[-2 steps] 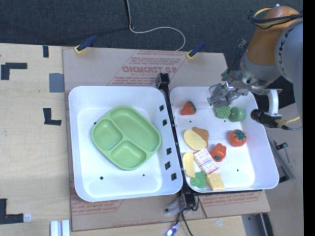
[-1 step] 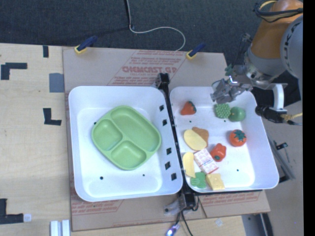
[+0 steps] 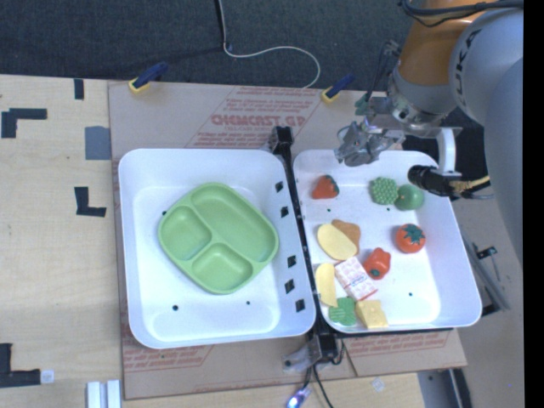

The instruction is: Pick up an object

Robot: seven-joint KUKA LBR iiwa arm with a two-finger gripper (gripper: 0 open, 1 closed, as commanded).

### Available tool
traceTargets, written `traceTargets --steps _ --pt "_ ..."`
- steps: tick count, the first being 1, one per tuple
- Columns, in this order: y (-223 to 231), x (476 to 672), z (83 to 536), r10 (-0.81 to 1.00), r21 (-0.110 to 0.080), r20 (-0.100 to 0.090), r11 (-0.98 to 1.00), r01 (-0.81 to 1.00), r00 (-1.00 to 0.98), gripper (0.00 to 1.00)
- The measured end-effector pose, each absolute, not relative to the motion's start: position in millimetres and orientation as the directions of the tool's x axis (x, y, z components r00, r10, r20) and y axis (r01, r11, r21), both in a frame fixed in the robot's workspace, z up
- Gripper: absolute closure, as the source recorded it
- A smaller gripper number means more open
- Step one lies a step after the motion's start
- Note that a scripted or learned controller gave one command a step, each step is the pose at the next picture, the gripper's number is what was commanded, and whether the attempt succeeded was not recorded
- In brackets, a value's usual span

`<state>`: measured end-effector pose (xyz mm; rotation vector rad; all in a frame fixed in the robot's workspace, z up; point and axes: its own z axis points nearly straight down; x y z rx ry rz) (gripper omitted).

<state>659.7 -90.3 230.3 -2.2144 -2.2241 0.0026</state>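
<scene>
Gripper [image 3: 359, 150] recorded over the far rim of the right bin [image 3: 421, 291], toward that bin's far-left corner, hung from the grey arm [image 3: 497, 66] with its orange band. The grasp state could not be made out: the tip is blurred against the white rim. Nothing is seen carried, and no contact with any toy can be confirmed.

Toy foods noted, all lying on the floor of the right bin:
- a red strawberry [image 3: 324, 187] in the far-left part, the piece nearest the gripper and apart from it
- a knobbly green piece [image 3: 384, 190], possibly broccoli, in the far middle, with a smooth green round fruit [image 3: 410, 198] touching it on the side toward the bin's right wall
- a tomato [image 3: 410, 238] near the right wall, midway down the bin
- a yellow oval slice [image 3: 337, 242] laid over a brown one [image 3: 348, 228], left of the bin's centre
- a red pepper [image 3: 378, 263] at the centre
- a small white and red carton [image 3: 354, 279] just beside the pepper, toward the near rim
- a long yellow piece [image 3: 325, 284] along the left wall
- a green piece [image 3: 343, 313] and a yellow block [image 3: 371, 314] at the near rim, touching one another

Left bin [image 3: 149, 253] is set against the right bin's left wall; a green compartment plate [image 3: 218, 238] is held in it. Both bins are borne on a cardboard sheet [image 3: 246, 117] on the desk [image 3: 51, 253].
</scene>
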Motion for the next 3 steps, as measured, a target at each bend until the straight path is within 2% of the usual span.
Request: traceTargets --steps 1,2,3 --pt "-78 663.2 230 1.0 -0.004 0.0 0.002 1.0 -0.002 1.0" --pt "-75 664.2 211 1.0 -0.007 -0.001 0.001 1.0 -0.001 1.0" --pt "-73 655.8 215 1.0 -0.005 -0.001 0.0 1.0 0.0 1.0"
